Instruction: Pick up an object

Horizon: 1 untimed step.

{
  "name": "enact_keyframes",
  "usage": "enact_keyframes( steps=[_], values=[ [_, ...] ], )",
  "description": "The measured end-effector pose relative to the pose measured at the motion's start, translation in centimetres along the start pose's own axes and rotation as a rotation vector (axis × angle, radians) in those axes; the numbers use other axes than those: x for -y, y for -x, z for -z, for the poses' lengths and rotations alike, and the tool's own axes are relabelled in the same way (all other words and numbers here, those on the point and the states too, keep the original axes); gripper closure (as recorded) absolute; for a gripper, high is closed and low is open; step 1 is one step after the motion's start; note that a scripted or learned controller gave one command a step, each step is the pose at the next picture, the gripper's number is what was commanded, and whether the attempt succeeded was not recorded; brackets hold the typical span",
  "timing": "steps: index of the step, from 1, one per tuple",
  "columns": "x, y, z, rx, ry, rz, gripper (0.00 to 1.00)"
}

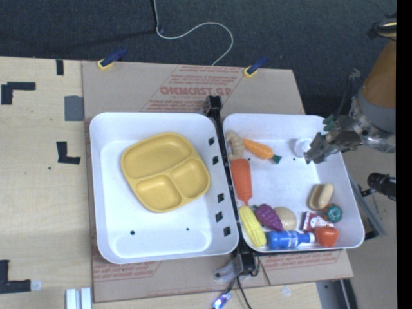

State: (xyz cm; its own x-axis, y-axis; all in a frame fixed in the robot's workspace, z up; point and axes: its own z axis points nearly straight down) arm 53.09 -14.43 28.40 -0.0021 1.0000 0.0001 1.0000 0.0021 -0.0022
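Observation:
My gripper (317, 149) hangs over the upper right part of the right bin (293, 182), its dark tip beside a small pale silvery object (300, 147). Nothing shows held in it. Lying in this bin are an orange carrot (257, 149), a beige knobbly piece (234, 144), a long red-orange sausage (242, 177), yellow corn (252, 226), purple grapes (269, 216), a pale round item (286, 219), a blue bottle (288, 239), a bread roll (320, 196), a teal piece (333, 212), a red-and-white packet (312, 222) and a red fruit (327, 235).
The left bin (109, 192) holds a yellow divided plate (166, 170). A black divider with clips (222, 179) runs between the bins. The arm's grey and orange body (383, 95) stands at the right. A white cable (199, 31) loops behind the bins.

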Motion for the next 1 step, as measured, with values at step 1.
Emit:
enact_keyframes(
  steps=[1],
  values=[
    [4.75,1.22,10.54,0.004,0.012,-0.003,1.0]
  ],
)
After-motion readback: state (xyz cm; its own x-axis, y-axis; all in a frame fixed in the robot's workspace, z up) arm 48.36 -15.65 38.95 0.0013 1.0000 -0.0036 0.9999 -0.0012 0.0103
